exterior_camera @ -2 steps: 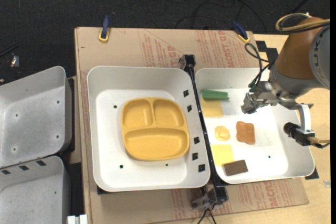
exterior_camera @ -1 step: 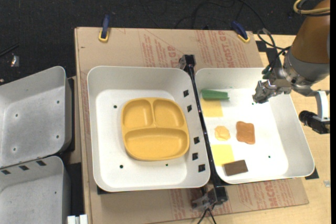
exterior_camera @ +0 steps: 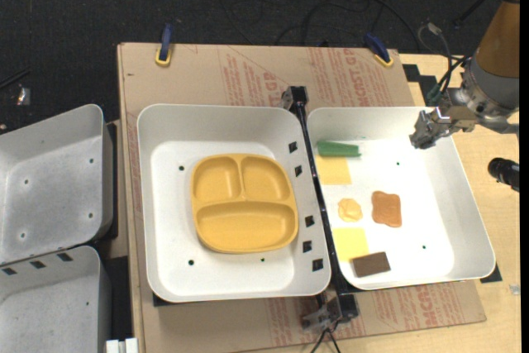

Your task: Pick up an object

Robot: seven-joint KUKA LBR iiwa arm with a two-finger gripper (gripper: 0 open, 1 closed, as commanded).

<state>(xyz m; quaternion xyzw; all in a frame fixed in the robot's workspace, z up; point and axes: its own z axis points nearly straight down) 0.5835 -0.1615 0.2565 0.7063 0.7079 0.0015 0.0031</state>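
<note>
well left of the gripper (exterior_camera: 424, 136) lies the green piece (exterior_camera: 338, 149).

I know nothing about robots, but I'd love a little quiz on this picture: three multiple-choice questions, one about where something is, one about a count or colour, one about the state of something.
1. Where does the yellow divided tray lie?
A. in the left bin
B. in the right bin
C. on the black floor

2. How many flat yellow squares lie in the right bin?
A. none
B. two
C. five

3. How does the gripper stand to the small pieces?
A. pressed on the brown block
B. lifting the green stick
C. over the right bin's far right corner, apart from them all

Answers:
1 A: the tray sits in the middle of the left bin.
2 B: one yellow square lies below the green stick, another above the brown block.
3 C: white bin floor shows between it and every piece.
</note>
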